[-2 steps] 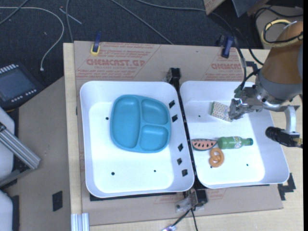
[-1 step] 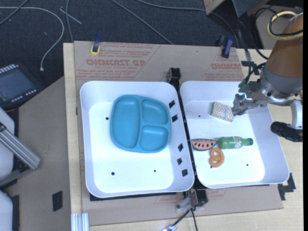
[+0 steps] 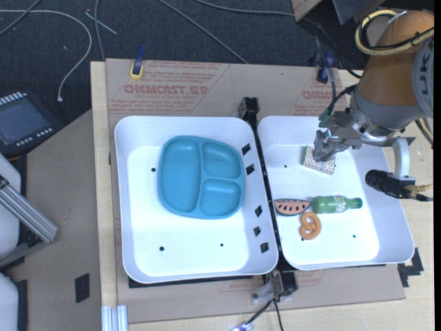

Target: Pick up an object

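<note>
My gripper (image 3: 324,152) hangs low over the back of the right bin (image 3: 386,250), directly above a small white patterned card (image 3: 319,162) that lies flat under its tips. Nearer the front of the same bin lie a watermelon slice (image 3: 290,206), a green bottle (image 3: 335,203) on its side, and an orange pretzel (image 3: 310,225). None of these three touches the gripper.
The left bin (image 3: 138,247) holds a blue divided plate (image 3: 201,176). A row of black clips (image 3: 256,185) runs along the seam between the bins. The arm's orange-banded wrist (image 3: 393,61) looms over the right bin's back right corner.
</note>
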You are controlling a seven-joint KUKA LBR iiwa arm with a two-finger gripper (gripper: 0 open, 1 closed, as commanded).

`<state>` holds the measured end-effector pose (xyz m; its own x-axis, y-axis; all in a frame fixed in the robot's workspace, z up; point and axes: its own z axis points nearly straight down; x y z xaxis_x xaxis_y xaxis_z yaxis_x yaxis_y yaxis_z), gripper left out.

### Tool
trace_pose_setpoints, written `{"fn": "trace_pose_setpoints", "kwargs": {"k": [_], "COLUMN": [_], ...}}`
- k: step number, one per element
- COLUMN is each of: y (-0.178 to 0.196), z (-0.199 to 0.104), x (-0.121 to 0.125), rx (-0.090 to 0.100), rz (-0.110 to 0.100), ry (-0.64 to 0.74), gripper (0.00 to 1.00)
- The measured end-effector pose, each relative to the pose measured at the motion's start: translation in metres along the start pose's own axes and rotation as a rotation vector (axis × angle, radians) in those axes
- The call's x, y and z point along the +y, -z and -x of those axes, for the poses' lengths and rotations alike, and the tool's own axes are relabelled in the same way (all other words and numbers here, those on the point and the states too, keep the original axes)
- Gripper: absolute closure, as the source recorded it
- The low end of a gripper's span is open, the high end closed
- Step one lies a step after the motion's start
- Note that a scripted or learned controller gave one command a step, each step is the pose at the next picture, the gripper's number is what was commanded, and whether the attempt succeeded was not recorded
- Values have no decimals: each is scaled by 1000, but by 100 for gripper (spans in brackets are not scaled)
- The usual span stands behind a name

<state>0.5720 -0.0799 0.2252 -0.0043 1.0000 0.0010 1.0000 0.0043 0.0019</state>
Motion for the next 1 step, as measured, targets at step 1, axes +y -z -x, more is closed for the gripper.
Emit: {"fn": "trace_pose_setpoints", "kwargs": {"k": [1], "y": [8], "z": [-47], "x": [4], "rx": [1], "rz": [0], "ry": [1], "gripper": [100]}}
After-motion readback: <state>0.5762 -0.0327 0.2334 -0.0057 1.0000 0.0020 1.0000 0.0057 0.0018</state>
